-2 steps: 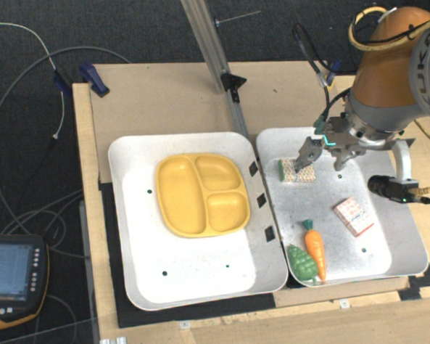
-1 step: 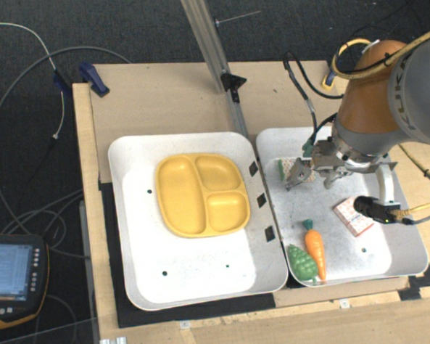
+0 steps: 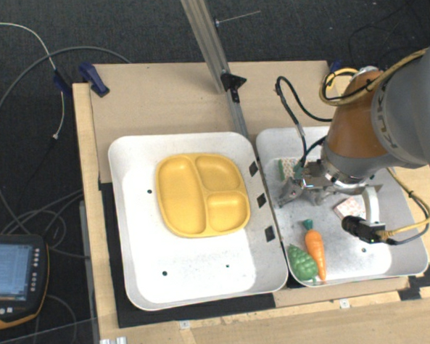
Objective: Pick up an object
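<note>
The gripper [image 3: 292, 192] sits low in the right bin [image 3: 402, 265], above the carrot [image 3: 316, 250] and well clear of it; whether it is apart or together I cannot tell, and nothing shows in its grasp. The carrot lies near that bin's lower left corner, with a green toy [image 3: 301, 264] touching its left side. A small box [image 3: 287, 167] lies further up from the carrot, beyond the gripper. The yellow tray [image 3: 202, 194] rests in the left bin [image 3: 134, 209], left of the carrot. By my reading nothing is lifted yet: the grasp and the raise are still to do.
</note>
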{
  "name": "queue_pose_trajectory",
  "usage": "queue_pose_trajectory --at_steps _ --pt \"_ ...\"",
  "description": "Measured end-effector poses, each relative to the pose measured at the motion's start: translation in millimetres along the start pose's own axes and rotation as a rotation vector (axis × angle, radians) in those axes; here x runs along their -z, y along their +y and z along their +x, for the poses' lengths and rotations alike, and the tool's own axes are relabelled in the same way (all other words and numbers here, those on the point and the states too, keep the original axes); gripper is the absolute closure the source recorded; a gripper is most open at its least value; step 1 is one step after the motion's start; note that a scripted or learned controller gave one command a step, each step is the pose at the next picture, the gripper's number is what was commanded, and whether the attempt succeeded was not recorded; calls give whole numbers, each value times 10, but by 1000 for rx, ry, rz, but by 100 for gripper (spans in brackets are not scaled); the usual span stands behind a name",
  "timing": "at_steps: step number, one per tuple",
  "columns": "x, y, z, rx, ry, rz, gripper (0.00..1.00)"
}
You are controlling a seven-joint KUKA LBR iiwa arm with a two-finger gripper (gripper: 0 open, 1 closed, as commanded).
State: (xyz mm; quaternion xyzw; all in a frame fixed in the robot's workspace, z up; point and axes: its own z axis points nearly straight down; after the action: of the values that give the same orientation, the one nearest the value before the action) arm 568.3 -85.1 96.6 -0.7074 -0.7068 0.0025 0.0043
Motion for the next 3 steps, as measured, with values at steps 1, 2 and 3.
queue_pose_trajectory --at_steps 1,2,3 --pt "-45 -3 6 1 0 -4 0" --pt "70 6 12 1 1 -8 100" --pt "698 -16 56 3 -3 -17 100"
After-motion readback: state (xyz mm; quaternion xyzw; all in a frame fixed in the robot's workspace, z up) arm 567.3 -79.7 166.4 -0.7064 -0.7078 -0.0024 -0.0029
